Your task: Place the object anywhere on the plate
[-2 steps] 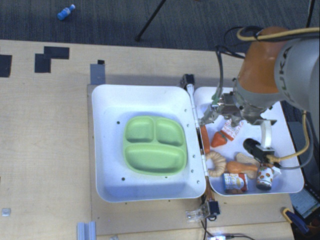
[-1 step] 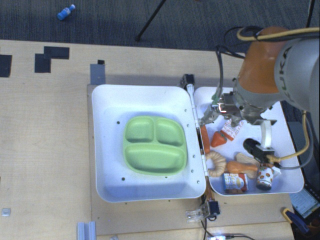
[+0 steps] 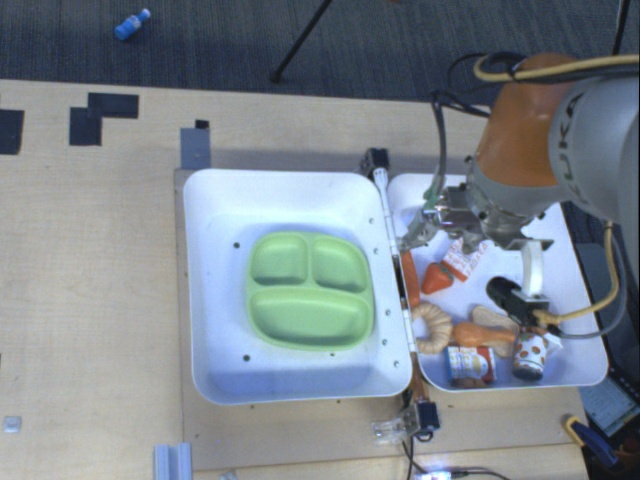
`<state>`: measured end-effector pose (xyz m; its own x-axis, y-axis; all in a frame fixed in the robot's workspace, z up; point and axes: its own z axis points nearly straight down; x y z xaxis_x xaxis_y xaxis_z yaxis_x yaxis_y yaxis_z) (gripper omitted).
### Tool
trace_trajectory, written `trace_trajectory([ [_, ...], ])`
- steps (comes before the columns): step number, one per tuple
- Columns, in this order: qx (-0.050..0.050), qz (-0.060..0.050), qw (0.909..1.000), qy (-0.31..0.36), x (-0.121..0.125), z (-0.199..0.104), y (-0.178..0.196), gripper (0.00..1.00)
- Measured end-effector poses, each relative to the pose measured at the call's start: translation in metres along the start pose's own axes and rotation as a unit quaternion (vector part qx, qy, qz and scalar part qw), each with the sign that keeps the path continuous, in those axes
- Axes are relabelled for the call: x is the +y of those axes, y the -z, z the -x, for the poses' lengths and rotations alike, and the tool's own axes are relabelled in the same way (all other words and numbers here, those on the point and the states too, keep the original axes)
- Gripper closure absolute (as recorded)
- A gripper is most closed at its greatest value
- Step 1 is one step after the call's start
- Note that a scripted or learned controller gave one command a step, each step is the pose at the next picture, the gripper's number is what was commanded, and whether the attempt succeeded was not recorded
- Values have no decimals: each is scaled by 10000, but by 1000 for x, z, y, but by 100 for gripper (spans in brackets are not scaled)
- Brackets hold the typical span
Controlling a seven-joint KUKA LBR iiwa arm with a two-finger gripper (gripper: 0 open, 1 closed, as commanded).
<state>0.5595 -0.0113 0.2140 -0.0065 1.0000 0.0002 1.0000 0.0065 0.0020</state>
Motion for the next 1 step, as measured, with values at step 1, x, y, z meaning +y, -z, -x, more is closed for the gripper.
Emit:
trace_trajectory([
  [1,0,0,10000,0,0,0,0,0],
])
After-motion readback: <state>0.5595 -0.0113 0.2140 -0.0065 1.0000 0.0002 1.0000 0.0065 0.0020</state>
